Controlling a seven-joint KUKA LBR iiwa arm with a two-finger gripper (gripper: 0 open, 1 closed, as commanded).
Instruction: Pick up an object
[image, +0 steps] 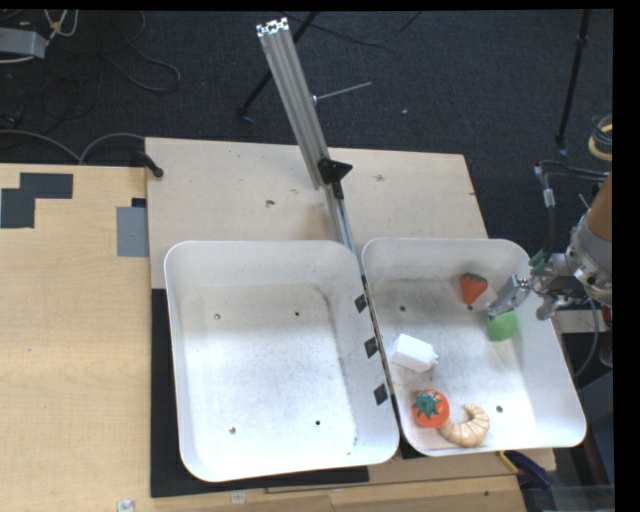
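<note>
The green object (502, 326), a small rounded lump with a matte, soft-looking surface, lies against the right wall of the right bin (545, 400), at about three o'clock of that bin's floor. The gripper (512, 295) sits just above it at its twelve o'clock, a grey metal piece reaching in over the bin's right rim from the arm's wrist at the picture's right edge; whether it is clamped or released cannot be told, and nothing shows the green lump held.

At ten o'clock from the green object is an orange-red piece (473, 288), smooth and tapered like a small fruit with a green tip. At eight o'clock lies a white block (413, 353), boxy with flat faces, near the divider. At six o'clock of the bin rest a glossy red tomato (431, 408) with a green star-shaped stem and, touching its right side, a tan, ridged croissant (468, 427) curved like a crescent.

The left bin (200, 270) is shallow white plastic with rounded corners.
</note>
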